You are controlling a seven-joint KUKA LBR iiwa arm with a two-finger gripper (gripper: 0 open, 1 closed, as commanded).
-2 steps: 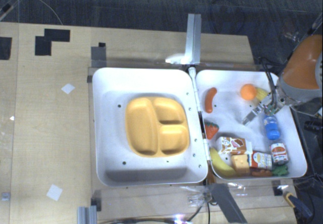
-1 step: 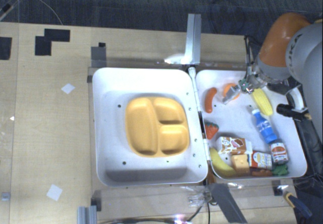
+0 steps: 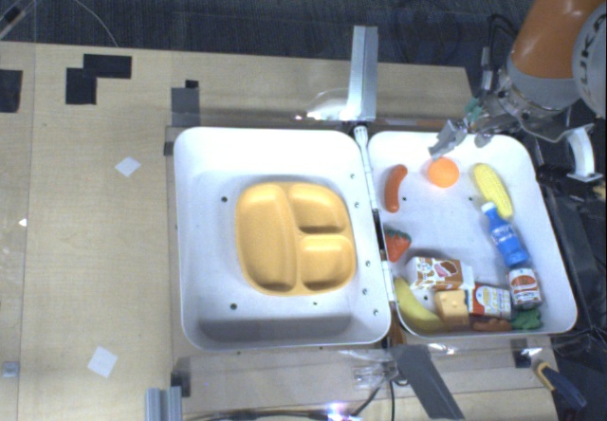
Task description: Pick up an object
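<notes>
A slanted overhead view shows 2 shallow white bins side by side on a wooden bench. The left bin [image 3: 199, 248] holds 1 yellow divided tray [image 3: 294, 237] with 3 compartments, sitting near its middle.

The right bin [image 3: 560, 296] holds a scatter of toy food. Reading left to right: a red sausage [image 3: 394, 188] stands roughly upright near the bin's left wall, at about 10 o'clock from the bin's centre. Below it lies a small red and green strawberry-like piece [image 3: 396, 245]. At 7 o'clock a banana [image 3: 413, 305] curves along the bottom corner, with small printed cartons [image 3: 438, 272] beside it. An orange ball [image 3: 442, 172] sits near the top of the bin at 12 o'clock. To its right lies a corn cob [image 3: 493, 190], its long axis running from upper left to lower right. A blue bottle [image 3: 505, 239] follows the same slant below it, ending near a small jar [image 3: 524, 288] at 5 o'clock.

The gripper [image 3: 465, 132] hangs over the bin's top edge, on a grey arm with an orange band [image 3: 560, 21] reaching in from the upper right. Its 2 fingers look slightly parted with nothing between them.

The nearest object is the orange ball, lying at about 7 o'clock from the fingertips, close but apart. Being round, it has no long axis to line up with. The likely next move is a short drop down and slightly left.
</notes>
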